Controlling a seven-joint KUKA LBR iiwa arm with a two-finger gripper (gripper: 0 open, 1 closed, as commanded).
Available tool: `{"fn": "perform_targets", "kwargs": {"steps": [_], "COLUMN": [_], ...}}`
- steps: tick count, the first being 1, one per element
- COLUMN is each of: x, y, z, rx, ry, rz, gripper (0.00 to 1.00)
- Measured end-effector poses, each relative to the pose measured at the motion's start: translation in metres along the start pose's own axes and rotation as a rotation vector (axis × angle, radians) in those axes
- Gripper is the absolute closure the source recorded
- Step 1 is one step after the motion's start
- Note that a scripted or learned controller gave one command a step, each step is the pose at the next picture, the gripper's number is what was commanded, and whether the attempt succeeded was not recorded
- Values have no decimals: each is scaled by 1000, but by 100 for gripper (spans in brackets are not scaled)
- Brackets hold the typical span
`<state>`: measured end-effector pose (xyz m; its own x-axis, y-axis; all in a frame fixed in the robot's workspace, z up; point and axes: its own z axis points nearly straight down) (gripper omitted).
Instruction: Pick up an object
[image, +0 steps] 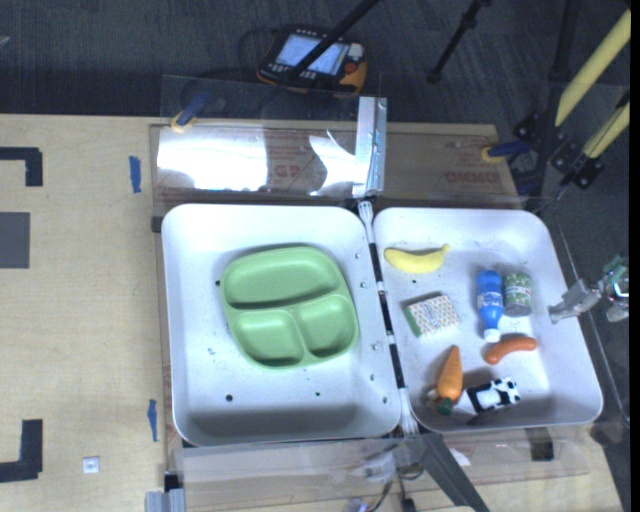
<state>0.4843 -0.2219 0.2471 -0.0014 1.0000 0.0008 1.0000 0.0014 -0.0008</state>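
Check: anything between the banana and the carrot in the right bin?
Yes: the camera view shows a small patterned packet between the banana and the carrot.

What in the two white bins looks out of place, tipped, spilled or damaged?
Nothing stands out. The green three-compartment plastic tray lies flat in the left bin. In the right bin, the yellow banana, blue bottle and orange carrot lie loose but unspilled.

Robot lab: taped bench, tripod legs, teach pendant.

green divided plate in left bin | handheld controller behind bench
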Motion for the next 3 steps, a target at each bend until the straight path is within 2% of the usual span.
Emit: {"fn": "perform_targets", "kwargs": {"steps": [1,2,3], "x": [-1,17,11], "y": [52,89,97], "z": [16,-80,52], "rx": [-5,-5,-3], "ry": [-3,-3,-2], "rz": [-288,-317,-378], "gripper": [0,0,0]}}
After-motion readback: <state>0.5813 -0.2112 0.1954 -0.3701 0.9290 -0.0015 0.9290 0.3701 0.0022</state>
